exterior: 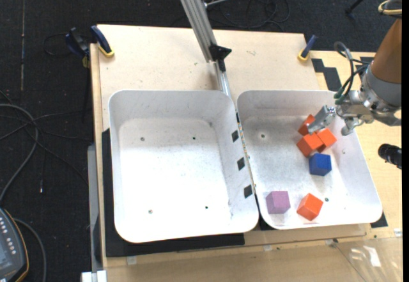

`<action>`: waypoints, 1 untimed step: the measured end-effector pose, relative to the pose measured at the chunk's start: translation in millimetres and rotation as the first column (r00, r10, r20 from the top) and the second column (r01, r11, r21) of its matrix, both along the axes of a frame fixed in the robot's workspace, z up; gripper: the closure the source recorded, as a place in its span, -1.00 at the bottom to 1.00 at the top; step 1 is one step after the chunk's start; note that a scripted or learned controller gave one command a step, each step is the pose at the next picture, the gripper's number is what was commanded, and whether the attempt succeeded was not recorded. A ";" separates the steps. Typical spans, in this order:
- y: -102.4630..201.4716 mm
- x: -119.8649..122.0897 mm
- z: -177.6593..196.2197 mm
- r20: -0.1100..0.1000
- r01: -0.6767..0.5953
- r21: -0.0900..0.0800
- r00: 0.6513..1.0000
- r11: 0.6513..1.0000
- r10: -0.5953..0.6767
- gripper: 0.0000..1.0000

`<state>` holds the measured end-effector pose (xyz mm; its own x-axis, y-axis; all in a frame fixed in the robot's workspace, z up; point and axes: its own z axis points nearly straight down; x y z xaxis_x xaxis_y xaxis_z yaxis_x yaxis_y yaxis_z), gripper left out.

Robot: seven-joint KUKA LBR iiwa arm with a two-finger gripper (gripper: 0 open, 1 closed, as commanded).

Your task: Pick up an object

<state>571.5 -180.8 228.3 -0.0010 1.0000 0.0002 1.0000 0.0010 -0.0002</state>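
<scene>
The right bin (358,165) holds several small blocks. A cluster of orange blocks (314,141) lies near its upper right, with a reddish-orange block (307,125) just above them. Below the cluster sits a blue cube (320,164). A purple cube (277,201) and another orange cube (310,206) rest near the front wall. My gripper (337,119) hangs over the bin's upper right corner, just right of the orange cluster. It is open, and nothing sits between its fingers. The left fingertip (325,115) is close to the reddish-orange block.
The left bin (128,146) stands beside the right one, sharing a middle wall. A slanted metal pole (195,9) crosses the bench top behind the bins. Clamps (102,41) sit at the bench's back corners.
</scene>
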 end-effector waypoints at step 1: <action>0.6 -3.5 -124.9 -0.007 0.001 0.001 1.000 1.000 -0.001 -1.00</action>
